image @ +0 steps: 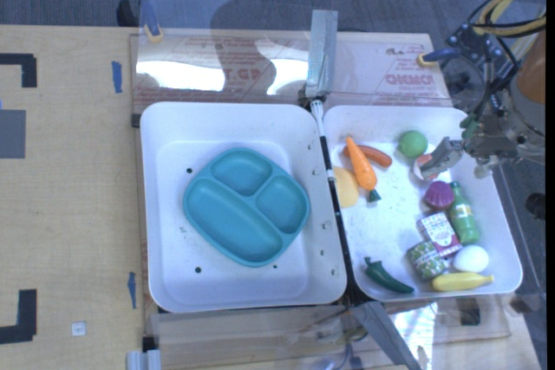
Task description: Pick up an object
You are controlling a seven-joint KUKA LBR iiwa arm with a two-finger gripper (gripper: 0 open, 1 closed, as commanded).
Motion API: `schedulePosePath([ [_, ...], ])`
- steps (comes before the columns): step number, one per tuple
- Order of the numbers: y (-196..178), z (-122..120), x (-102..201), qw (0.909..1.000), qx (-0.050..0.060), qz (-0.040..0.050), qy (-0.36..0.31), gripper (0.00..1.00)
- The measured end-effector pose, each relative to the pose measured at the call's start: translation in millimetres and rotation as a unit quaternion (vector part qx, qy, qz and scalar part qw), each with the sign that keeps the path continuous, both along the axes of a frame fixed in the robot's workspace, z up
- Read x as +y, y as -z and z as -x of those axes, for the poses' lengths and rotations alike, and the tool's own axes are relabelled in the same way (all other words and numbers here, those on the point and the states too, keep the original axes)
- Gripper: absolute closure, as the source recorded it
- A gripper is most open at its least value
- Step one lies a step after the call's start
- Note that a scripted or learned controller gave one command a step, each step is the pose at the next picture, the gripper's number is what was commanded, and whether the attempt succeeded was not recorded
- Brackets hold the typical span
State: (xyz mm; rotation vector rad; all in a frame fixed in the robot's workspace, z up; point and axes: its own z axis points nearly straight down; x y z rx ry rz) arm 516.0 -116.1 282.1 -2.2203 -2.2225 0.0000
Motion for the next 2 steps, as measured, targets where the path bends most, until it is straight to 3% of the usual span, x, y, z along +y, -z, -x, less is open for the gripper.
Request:
schedulePosePath([
  [1, 67.6, -85.8, 31.3, 0.9917, 0.000, 0.0001, -0.128, 0.00],
  [2, 98.2, -78.9, 85.1, 0.9997, 0.002, -0.0008, -0.023, 0.00],
])
